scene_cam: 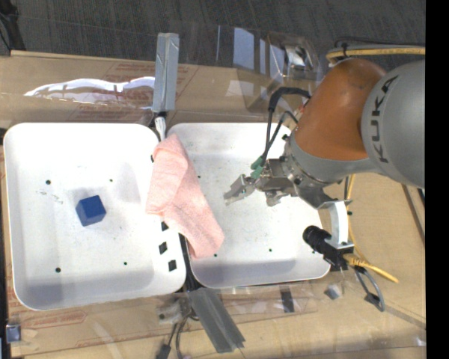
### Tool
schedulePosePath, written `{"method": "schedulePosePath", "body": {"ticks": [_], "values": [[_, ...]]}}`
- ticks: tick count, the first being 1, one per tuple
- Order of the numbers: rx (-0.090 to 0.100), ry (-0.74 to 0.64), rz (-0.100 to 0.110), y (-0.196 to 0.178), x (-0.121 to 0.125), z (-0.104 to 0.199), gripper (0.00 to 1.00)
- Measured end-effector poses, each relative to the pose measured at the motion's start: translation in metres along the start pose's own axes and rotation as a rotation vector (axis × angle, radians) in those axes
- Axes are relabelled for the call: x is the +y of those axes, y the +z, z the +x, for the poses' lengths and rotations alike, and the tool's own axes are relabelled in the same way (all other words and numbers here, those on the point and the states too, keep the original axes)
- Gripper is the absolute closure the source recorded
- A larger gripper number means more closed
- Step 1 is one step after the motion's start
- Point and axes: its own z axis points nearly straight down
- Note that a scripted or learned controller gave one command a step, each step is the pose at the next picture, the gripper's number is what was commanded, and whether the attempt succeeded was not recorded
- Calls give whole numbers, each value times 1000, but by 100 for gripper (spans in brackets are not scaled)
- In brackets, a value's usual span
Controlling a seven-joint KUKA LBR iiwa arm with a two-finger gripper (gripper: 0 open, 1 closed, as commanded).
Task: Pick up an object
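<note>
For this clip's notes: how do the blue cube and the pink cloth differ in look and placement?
The blue cube is small, rigid and compact; the pink cloth is larger, soft and crumpled. The cube sits wholly on the floor of the left bin, while the cloth drapes over the divide between the left bin and the right bin. The cloth lies nearer the pincer than the cube does. Neither is between the pincer's fingers.

Two bins [30,290], one cube [91,209], one cloth [181,193]
</note>
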Motion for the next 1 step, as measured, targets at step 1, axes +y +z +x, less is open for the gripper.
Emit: {"method": "schedulePosePath", "body": {"ticks": [1], "values": [[0,-82,1,126,16,-19,0]]}}
